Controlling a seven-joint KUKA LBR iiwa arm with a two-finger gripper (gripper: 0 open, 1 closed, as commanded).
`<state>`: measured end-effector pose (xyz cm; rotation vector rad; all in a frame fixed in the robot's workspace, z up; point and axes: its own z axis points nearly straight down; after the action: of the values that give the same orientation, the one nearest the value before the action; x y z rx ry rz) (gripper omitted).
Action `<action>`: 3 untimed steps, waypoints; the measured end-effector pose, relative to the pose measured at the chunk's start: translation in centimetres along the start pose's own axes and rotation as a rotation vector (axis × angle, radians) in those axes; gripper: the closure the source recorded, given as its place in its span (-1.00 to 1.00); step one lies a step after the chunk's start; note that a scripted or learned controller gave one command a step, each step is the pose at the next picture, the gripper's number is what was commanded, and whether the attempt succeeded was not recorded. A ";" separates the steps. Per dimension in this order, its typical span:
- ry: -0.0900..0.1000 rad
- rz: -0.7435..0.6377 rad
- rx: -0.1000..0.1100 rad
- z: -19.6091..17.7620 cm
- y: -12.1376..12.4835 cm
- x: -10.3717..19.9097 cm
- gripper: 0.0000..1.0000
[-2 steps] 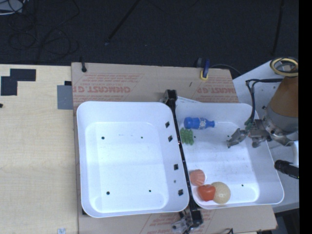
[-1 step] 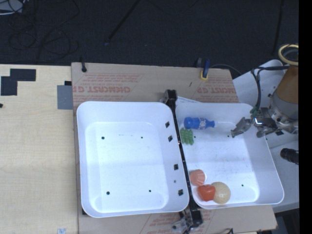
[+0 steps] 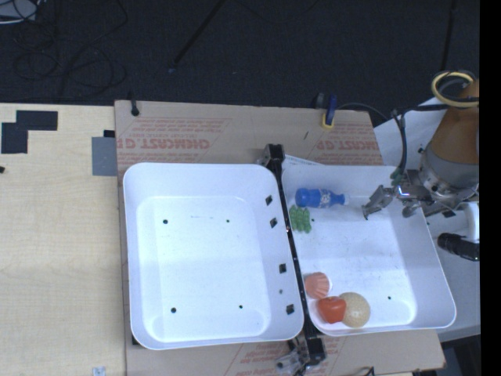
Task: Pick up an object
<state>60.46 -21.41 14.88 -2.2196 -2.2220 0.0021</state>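
A: Candidates, camera view, all in the right bin (image 3: pixel 423 245): blue bottle (image 3: pixel 318 199) lying on its side near the far wall, green knobbly piece (image 3: pixel 300 218) just beside it against the divider, and at the near corner a pale orange ball (image 3: pixel 317 284), a red piece (image 3: pixel 332 309) and a cream ball (image 3: pixel 355 309) bunched together, touching. Left bin (image 3: pixel 156 186) sits alongside on the desk.

B: Claw (image 3: pixel 382 200)?

A: We see it at the right bin's far right side, above the floor, well apart from the near cluster and nearer the bottle. Its fingers look spread apart with nothing between them, though the view is small.

B: Our pick?

A: We judge the bottle best: likely light, stiff plastic, smooth, so it could roll or slip. We would close across the middle of its body, fingers square to its long axis, clear of the cap end.

B: And the cluster?

A: Round things, probably light and slightly soft; crowded together, so a finger may shove a neighbour. The green piece sits tight to the divider, poor finger room.
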 end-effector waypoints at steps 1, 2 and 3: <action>0.001 0.000 -0.001 -0.8 0.3 0.0 -1.00; 0.000 -0.001 -0.002 -2.8 0.7 0.0 -1.00; 0.000 -0.002 -0.003 -5.9 1.3 0.0 -1.00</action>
<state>61.80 -21.39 20.74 -2.2189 -2.2259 -0.0018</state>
